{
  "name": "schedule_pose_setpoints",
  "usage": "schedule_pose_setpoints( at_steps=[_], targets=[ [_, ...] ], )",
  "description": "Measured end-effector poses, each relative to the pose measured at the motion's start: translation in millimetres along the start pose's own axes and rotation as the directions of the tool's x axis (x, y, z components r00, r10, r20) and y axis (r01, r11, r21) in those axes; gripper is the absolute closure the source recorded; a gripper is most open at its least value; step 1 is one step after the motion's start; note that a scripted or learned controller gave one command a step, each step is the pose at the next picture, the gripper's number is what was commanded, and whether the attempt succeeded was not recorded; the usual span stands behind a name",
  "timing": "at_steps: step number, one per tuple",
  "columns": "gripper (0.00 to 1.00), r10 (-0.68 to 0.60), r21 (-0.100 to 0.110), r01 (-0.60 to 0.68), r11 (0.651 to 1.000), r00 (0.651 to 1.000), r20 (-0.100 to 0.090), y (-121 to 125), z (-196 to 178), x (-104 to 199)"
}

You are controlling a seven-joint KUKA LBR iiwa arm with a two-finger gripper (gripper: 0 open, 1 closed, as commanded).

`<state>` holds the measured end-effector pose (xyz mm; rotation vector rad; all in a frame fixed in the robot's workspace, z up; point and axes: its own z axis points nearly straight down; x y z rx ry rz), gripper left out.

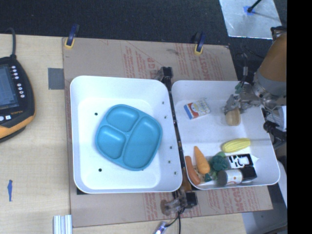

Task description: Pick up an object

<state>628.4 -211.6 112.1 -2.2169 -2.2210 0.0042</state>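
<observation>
Nearest the camera, at the right bin's (273, 130) front edge, lie a carrot (201, 161), a small bottle (230, 177) and a yellow corn cob (236, 145). Farther back, the pincer (236, 105) is closed on a tan, rounded object (233, 117) just above the bin floor, near a small carton (197, 108). Left bin (83, 130) on the counter contains a blue divided plate (128, 137).

Blue divided plate (128, 136) (in white left bin (83, 130)), orange carrot (201, 160), yellow corn (236, 145)
</observation>
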Motion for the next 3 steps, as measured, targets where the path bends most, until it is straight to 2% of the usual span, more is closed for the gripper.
schedule_pose_setpoints(
  at_steps=[1, 2, 3],
  targets=[
    [1.0, -0.002, -0.004, 0.002, 1.0, 1.0, 0.0, 28, -45, 29],
    [1.0, -0.005, 0.001, 0.005, 1.0, 1.0, 0.0, 28, -18, 102],
    [1.0, -0.003, -0.003, 0.003, 1.0, 1.0, 0.0, -15, -111, 170]
  ],
)
